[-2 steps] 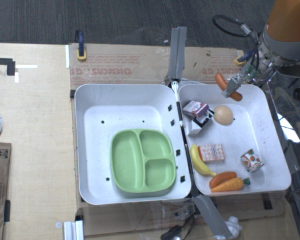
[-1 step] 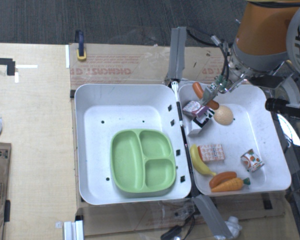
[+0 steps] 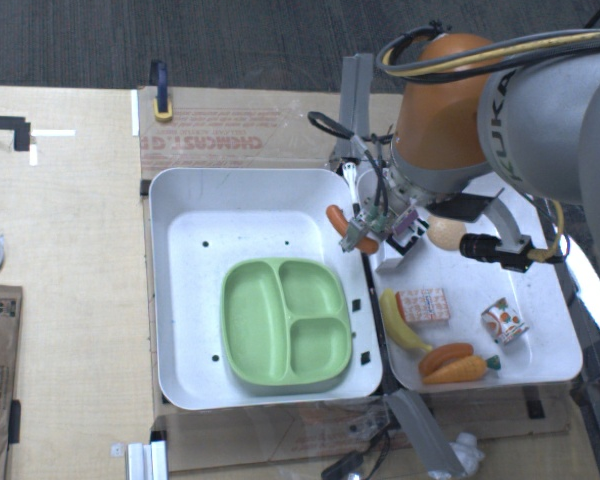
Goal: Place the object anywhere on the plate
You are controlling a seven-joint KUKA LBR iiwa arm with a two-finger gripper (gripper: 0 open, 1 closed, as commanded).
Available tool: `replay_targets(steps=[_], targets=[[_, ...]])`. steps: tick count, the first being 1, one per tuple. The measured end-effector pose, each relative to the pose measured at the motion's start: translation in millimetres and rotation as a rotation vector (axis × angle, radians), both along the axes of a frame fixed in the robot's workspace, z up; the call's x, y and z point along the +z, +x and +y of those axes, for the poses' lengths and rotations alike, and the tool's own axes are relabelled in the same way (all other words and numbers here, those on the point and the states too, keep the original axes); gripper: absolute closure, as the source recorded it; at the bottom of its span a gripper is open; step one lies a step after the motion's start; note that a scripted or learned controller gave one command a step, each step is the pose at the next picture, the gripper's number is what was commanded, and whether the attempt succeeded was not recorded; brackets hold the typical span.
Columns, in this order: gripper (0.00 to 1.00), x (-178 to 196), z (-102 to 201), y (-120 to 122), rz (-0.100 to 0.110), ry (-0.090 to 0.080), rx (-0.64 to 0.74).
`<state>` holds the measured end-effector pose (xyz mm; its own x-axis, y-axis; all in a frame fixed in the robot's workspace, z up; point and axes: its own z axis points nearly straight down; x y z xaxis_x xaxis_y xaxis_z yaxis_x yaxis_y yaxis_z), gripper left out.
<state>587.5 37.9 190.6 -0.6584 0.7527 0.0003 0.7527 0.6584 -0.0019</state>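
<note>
End effector [image 3: 365,230] sits above the wall between the two bins, closed on an orange sausage-like object [image 3: 338,219] that pokes out over the left bin [image 3: 180,268]; green divided plate [image 3: 284,320] lies below it, apart; arm housing reads "KUKA", partly cut off.

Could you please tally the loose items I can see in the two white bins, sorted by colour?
Green: 1, the divided plate
Yellow: 1, the banana
Orange: 2, the carrot and an orange-red piece beside the end effector
Pink: 1, the small box
White with orange print: 1, the small carton
Total: 6
</note>
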Motion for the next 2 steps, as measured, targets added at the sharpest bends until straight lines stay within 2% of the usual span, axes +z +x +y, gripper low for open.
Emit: replay_targets(steps=[1,2], targets=[[1.00,0.3,52.4,-41.5,0.001,0.000,0.072],[0.00,0.3,52.0,-41.5,0.001,0.000,0.071]])
